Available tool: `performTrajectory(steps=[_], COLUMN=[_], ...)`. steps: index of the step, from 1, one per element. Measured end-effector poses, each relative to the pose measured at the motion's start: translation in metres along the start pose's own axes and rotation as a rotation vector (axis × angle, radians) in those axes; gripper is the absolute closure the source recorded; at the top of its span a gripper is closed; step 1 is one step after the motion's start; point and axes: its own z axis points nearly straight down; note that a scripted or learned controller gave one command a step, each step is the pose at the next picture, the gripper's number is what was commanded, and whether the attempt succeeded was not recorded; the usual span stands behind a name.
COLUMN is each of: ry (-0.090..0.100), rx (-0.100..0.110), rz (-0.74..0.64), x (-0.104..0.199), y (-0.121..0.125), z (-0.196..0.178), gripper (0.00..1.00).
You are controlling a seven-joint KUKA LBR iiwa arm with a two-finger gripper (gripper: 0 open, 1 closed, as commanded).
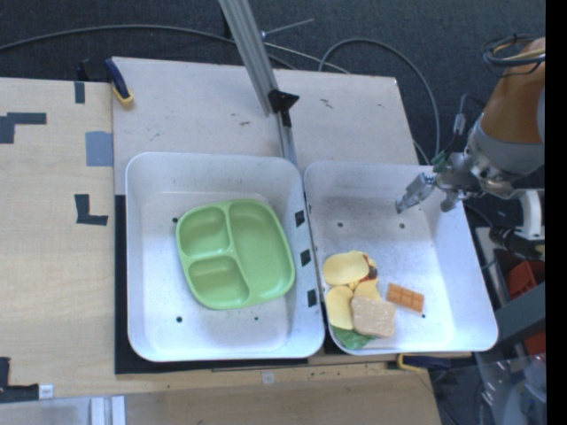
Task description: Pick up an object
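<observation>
Toy food lies at the front of the right bin [461, 264]: yellow rounded pieces [346, 269], a tan bread slice [373, 316], a small orange cracker-like block [405, 297], and a green leaf [353, 339] under the pile. My gripper [429, 193] hangs over the far right part of that bin, well behind and to the right of the food. Its two fingers [409, 197] stand apart with nothing between them.
The left bin [151, 264] holds a light green divided plate [235, 253]. A metal pole [257, 56] slants down to the bins' dividing edge. Cables run across the bench behind the bins. A blue and yellow clamp [120, 82] sits far left.
</observation>
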Motion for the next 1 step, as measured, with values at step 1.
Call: performTrajectory(steps=[1], ry=[0.000], rx=[0.000], rz=[0.000], x=[0.0000], y=[0.0000], z=[0.0000], gripper=[0.00])
